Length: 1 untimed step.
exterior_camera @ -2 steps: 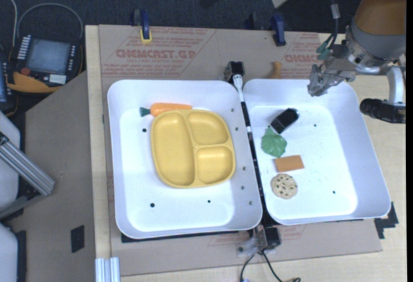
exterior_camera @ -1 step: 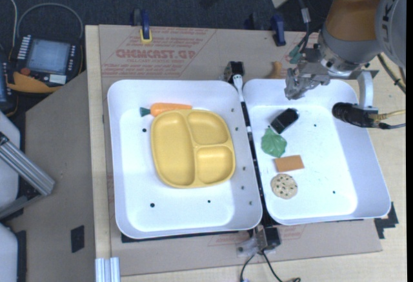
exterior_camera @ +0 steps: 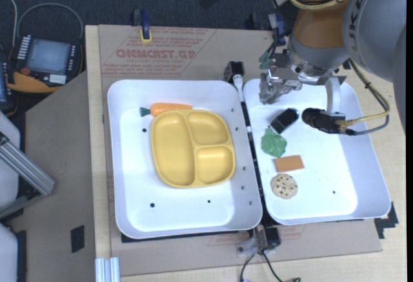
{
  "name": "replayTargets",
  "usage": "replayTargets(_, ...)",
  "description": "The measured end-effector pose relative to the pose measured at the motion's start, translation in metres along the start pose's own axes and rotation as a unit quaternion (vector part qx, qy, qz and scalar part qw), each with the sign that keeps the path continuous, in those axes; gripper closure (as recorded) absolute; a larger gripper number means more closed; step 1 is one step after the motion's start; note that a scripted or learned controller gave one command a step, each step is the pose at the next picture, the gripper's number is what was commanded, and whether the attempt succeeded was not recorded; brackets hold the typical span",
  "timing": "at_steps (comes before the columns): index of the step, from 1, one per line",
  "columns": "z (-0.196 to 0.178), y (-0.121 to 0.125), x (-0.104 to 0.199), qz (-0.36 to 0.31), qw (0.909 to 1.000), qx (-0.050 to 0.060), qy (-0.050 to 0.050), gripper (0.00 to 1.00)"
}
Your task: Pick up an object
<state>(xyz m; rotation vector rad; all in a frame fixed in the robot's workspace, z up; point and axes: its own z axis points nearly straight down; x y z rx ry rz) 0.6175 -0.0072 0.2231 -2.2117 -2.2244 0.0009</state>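
Nearby — lettuce [exterior_camera: 273, 143], cracker [exterior_camera: 288, 163], cookie [exterior_camera: 284, 186].

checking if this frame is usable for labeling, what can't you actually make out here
- Gripper, camera view: fingers blur together, so open or shut is unclear, as is any contact with the bin floor.
- Black object just below it: too dark to identify.
- Carrot: its lower edge is hidden by the yellow divided tray.
- Right bin: the arm covers its upper right part.
- Cookie and orange cracker: surface detail too small.
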Motion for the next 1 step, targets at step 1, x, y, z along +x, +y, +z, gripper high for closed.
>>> replayTargets(1,-0.002,-0.0095,0.062,0.0,1.0,0.0,0.0,1.0)
